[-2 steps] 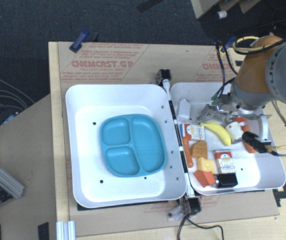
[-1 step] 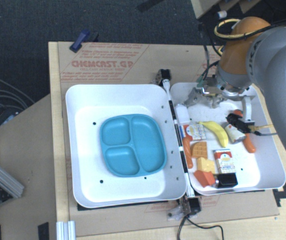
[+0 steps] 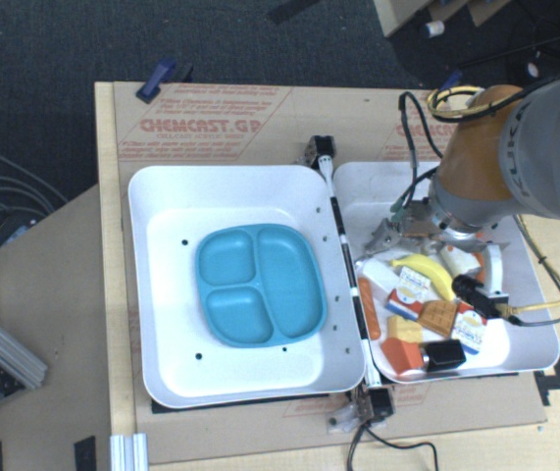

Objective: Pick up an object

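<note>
While the grey arm (image 3: 544, 145) leans in from 3 o'clock, its orange band sits over the 1 o'clock corner of the right bin (image 3: 368, 180), and the gripper (image 3: 419, 229) hangs low over that bin's 12 o'clock half. It is just above a heap of small things, and whether its jaws stand apart or together cannot be told from this angle. Nothing can be seen held between them.

The heap fills the bin's middle and its 6 o'clock half. A yellow banana (image 3: 427, 271) lies near the centre, just at 6 o'clock of the gripper, curving toward 4 o'clock. A small white carton (image 3: 414, 285) rests against its 7 o'clock side. A brown waffle-patterned square (image 3: 438, 314) lies at 6 o'clock of the banana, with a pale yellow block (image 3: 404, 330) beside it at 8 o'clock. Along the bin's 9 o'clock wall lies a long orange carrot-like piece (image 3: 369, 309). A red-orange piece (image 3: 404, 356) and a black block (image 3: 446, 354) sit side by side at the 6 o'clock rim, the black block on the 3 o'clock side. A white-and-blue carton (image 3: 471, 334) lies just at 1 o'clock of the black block.

At 9 o'clock of all this, the left bin (image 3: 152, 263) holds a blue divided plate (image 3: 260, 285), lying flat at its centre with three compartments. Both bins rest on a bench (image 3: 211, 116) covered with printed brown board.
</note>
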### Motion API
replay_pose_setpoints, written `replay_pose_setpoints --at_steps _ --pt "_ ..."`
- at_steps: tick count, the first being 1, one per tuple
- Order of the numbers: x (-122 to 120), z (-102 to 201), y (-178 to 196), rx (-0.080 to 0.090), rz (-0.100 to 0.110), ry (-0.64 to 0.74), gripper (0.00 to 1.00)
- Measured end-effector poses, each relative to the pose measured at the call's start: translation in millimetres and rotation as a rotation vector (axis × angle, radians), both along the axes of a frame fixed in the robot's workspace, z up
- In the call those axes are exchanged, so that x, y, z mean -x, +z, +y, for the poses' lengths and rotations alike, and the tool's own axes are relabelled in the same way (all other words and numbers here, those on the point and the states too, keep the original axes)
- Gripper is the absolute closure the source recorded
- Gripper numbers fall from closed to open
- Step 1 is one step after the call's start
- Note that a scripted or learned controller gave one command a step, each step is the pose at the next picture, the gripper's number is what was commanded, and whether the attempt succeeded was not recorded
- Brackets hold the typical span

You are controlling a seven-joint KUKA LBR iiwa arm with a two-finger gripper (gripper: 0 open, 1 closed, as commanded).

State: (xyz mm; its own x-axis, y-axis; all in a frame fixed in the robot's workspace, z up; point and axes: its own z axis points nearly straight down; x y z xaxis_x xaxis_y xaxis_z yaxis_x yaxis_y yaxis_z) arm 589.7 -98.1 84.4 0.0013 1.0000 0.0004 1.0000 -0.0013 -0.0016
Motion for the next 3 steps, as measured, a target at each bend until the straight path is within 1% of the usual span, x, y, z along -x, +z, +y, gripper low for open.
replay_pose_setpoints --at_steps 1,2,3 --pt "-69 -1 1 0.0 -0.003 0.002 0.0" --pt "-13 0 0 0.0 0.001 0.0 0.0" --pt "-50 2 0 0.0 -0.002 0.002 0.0"
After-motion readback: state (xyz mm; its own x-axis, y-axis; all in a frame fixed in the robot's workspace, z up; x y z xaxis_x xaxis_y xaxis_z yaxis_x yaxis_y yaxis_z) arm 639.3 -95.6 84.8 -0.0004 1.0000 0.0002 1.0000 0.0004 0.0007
